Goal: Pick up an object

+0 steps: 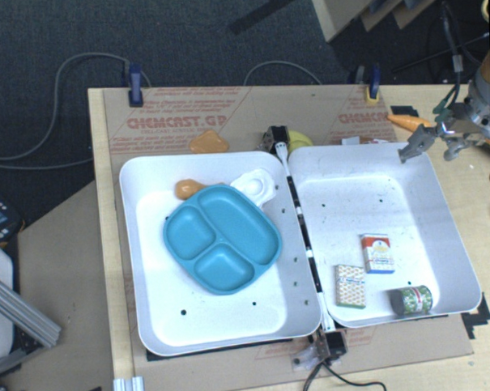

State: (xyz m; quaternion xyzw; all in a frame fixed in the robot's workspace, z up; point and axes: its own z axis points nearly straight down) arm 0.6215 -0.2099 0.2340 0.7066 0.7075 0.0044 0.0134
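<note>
In the right bin (pixel 350 186) lie a small red and white box (pixel 378 253), a tan patterned packet (pixel 350 286) and a green can (pixel 412 300) on its side near the front right corner. The left bin (pixel 152 300) holds a blue divided plate (pixel 222 237), a small orange item (pixel 188 187) and a white cup (pixel 253 185). My gripper (pixel 433 147) hovers over the right bin's far right corner, well away from the three items. Its fingers are spread open with nothing between them.
On the bench behind the bins lie an orange piece (pixel 209 141), a yellow-green object (pixel 298 140) and an orange carrot-like item (pixel 408 121). Blue clamps (pixel 134 84) hold the board's far edge. Cables run across the dark floor behind.
</note>
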